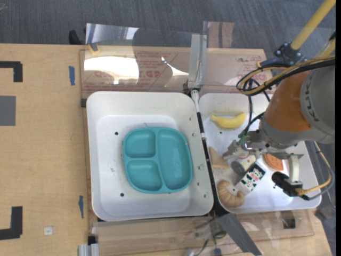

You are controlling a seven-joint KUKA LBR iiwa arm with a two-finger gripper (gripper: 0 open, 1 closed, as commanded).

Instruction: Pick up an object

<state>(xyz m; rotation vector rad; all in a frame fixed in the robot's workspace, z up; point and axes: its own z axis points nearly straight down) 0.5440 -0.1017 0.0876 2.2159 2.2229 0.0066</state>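
Two shallow white bins sit side by side on the bench. The left bin (101, 143) holds a teal divided plate (157, 159), lying flat near the middle with its three compartments facing up. The right bin (311, 199) holds the loose items: a yellow banana (229, 120) toward the far side, a croissant (230, 193) at the near left corner, a small black-and-white box (250, 177) just beside the croissant, and an orange round piece (274, 161) to the right of the box. A tan object (216, 158) lies along the bin's left wall between banana and croissant.

The grey arm (314, 108) with its orange band reaches in from the right over the right bin. Its gripper (241, 147) hangs low above the middle of that bin, near the box and the tan object; whether it is spread or closed cannot be told from here, and nothing is seen held in it.
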